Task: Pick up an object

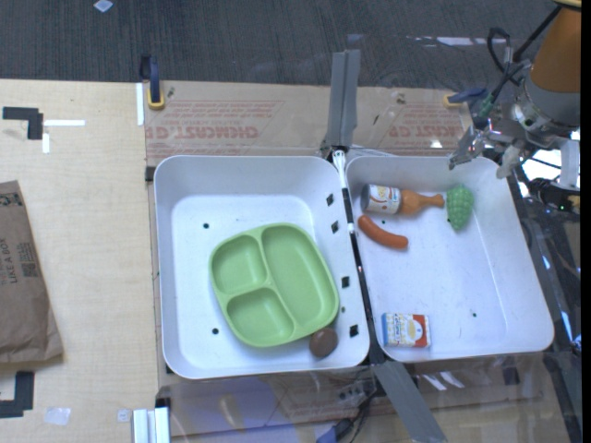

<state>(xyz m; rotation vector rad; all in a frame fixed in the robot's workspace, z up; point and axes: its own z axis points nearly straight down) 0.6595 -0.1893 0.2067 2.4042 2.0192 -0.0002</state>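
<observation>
We see nothing lifted yet: the gripper (485,148) hangs over the right bin's (517,275) far edge. Whether its jaws are wide or narrow, we cannot tell. The green toy (460,206) lies nearest.

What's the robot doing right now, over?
Tool above the right bin's far corner, nothing seen in it. Nearest: green toy, then bottle and sausage. Nothing in the way.

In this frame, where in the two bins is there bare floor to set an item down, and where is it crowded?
Right bin: open floor between the sausage, the small carton and the right wall. Its far edge is crowded by the bottle and green toy. Left bin: a strip behind the green tray; the brown ball fills the near corner.
</observation>
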